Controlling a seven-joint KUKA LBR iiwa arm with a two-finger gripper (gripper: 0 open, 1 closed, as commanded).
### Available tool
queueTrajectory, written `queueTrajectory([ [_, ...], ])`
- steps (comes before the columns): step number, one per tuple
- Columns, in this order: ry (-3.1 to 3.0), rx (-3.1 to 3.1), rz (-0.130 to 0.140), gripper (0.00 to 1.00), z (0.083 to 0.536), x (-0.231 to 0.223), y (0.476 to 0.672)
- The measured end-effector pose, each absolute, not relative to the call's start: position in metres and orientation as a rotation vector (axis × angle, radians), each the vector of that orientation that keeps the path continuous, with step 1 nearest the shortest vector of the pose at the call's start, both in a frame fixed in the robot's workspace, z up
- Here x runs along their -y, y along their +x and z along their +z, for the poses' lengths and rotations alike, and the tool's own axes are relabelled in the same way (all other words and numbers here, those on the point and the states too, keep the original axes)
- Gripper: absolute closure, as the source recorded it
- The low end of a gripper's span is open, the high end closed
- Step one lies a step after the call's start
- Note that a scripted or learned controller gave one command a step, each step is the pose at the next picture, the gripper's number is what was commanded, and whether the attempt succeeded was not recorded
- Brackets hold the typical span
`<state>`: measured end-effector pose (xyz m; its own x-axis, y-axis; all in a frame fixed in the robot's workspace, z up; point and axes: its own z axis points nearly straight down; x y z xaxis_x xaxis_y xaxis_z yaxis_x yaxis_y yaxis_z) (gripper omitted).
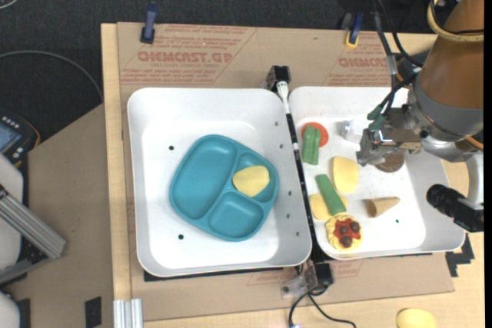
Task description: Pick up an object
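The end effector (378, 150) hangs low over the upper part of the right bin (430, 242), directly above a small brown rounded item (392, 162) that peeks out from beneath it; whether its metal tips are apart or together I cannot tell, since the wrist and cabling crowd that spot; nothing can be seen gripped. That brown piece looks to be the likeliest target, though it is too hidden to name.

The toy foods lie scattered loosely across the right bin, probably so each can be reached from above: a red disc (319, 133) half covered by a green, ridged pod-like piece (310, 145) by the inner wall; a pale yellow wedge (345, 173) with a smooth plastic look just left of the end effector; a long green stick (331, 195) slanting over a small yellow piece (317, 207); a tan cone (381, 205) on its side; and a yellow tart (344, 232) with dark red berries near the front rim.

The left bin (146, 165) holds a teal divided plate (219, 187), glossy and round-cornered, lying flat; a pale yellow lump (250, 180) sits in its upper right compartment. Both bins are shallow, white and smooth, set touching on a board-topped bench (192, 57).
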<state>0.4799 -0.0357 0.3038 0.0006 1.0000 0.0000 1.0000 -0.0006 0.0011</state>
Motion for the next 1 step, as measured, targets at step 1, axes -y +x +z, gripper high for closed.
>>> queueTrajectory([
  [1,2.217,-2.237,-0.007,1.00,0.2436,-0.0499,0.4779],
])
